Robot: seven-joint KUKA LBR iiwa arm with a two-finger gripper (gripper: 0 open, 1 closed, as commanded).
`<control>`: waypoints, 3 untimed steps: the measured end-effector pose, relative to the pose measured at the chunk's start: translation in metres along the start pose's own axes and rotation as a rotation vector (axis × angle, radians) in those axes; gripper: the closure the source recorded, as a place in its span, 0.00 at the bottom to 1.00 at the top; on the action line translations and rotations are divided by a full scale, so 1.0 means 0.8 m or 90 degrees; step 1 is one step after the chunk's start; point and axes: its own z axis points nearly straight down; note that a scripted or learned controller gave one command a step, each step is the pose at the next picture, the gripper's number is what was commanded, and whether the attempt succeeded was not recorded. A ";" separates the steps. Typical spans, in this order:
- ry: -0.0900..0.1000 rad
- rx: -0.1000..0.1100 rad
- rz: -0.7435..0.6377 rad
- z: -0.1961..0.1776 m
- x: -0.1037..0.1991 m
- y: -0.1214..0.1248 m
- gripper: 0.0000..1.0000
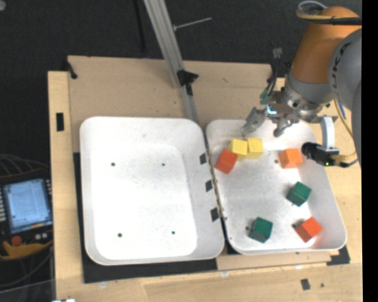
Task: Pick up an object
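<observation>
In the right bin (274, 187) lie several blocks. Two yellow blocks (247, 147) sit side by side near the bin's far left, with an orange-red block (226, 161) touching them on the left. An orange block (290, 158) rests toward the far right. Two green blocks (298, 194) (260, 229) and another orange-red block (308, 229) lie nearer the front. My gripper (266, 125) hangs over the far edge of the right bin, just behind the yellow blocks. Its two fingers are spread apart with nothing between them.
The left bin (142, 187) stands beside the right one, with black clips along the shared edge. A grey metal pole (170, 49) slants up from behind the bins. A handheld controller (22, 209) lies off the bench at the left.
</observation>
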 end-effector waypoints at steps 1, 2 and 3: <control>-0.001 -0.003 -0.001 -0.004 -0.001 0.001 0.00; -0.003 0.000 0.002 0.070 -0.011 -0.006 0.00; -0.003 -0.014 0.001 0.110 -0.008 0.002 0.00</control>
